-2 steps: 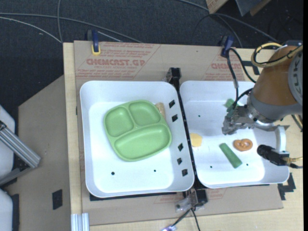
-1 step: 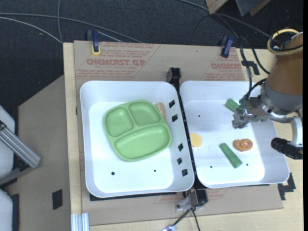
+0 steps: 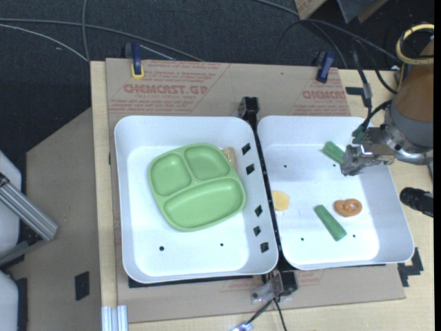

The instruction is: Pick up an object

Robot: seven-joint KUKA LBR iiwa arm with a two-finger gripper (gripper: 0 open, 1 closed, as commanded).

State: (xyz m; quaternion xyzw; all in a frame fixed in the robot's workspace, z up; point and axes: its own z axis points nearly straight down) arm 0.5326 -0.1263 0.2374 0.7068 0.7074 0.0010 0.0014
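Camera view: gripper (image 3: 353,163) grasp state unclear, beside flat green block (image 3: 333,151).

- The arm (image 3: 413,102) reaches in from the right edge, its grey body and orange band at the far right.
- Its wrist bends down and leftward toward the hand (image 3: 353,163).
- The hand sits low on the right side, its metal parts pointing left and down.
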